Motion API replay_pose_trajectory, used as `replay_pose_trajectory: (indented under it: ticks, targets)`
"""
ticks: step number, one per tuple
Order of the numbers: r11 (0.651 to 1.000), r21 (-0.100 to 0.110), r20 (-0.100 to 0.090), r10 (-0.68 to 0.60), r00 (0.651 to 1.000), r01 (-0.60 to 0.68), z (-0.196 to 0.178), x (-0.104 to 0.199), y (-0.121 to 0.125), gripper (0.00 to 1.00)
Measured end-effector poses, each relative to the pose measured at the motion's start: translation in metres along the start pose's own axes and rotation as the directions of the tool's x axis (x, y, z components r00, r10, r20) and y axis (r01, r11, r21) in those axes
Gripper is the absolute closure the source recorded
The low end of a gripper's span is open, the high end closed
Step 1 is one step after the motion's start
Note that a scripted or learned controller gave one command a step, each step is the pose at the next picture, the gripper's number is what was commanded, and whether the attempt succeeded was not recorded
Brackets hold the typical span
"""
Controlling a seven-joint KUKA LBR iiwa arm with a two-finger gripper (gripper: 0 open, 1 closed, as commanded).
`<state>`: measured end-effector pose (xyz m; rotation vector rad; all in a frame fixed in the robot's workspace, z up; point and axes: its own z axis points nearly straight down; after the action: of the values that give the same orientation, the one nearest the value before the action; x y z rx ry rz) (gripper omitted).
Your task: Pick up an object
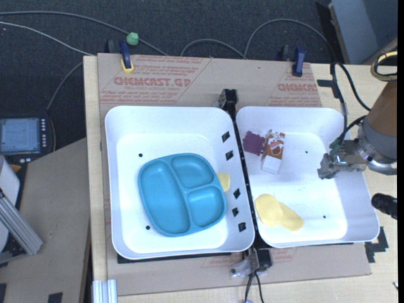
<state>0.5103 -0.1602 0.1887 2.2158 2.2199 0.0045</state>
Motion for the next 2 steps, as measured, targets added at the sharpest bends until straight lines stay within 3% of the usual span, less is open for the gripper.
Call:
replay_pose_trajectory:
  ticks: [1, 2]
  targets:
    - [1.0, -0.002, 0.0, 0.0, 1.0, 0.0, -0.064, 0.003, 0.0, 1.0]
    - [1.0, 0.008, -0.004, -0.003, 1.0, 0.003, -0.052, 0.049, 0.014, 1.0]
